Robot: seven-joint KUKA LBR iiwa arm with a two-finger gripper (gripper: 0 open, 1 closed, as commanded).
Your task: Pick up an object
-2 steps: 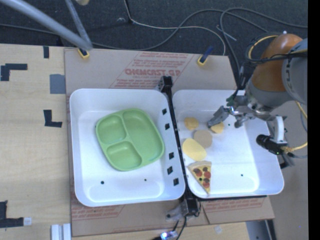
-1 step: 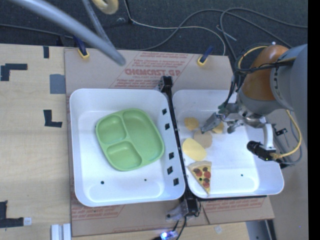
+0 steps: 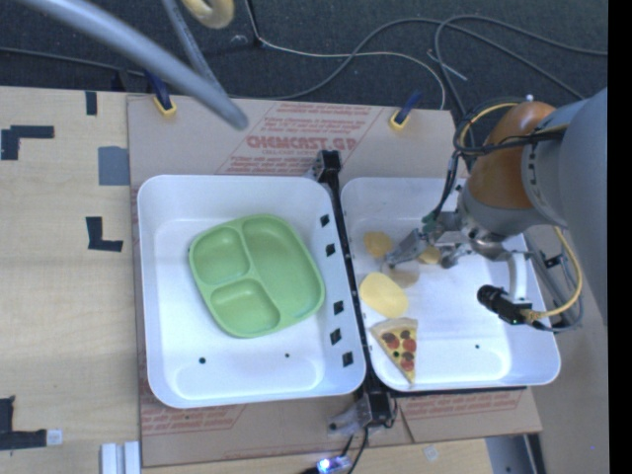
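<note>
In the camera view, you see the arm (image 3: pixel 533 166) reaching from the right into the right bin (image 3: pixel 494 363), with the end effector (image 3: pixel 420 252) low over its upper left part. It is just beside a small yellow piece (image 3: pixel 378 243) and a second yellow bit (image 3: pixel 431 257); I cannot tell its state. Below them lie a pale yellow oval (image 3: pixel 382 293) and a pizza slice (image 3: pixel 397 344), near together. The left bin (image 3: pixel 158 265) holds a green divided plate (image 3: pixel 256 274) on the surface (image 3: pixel 59 294).
</note>
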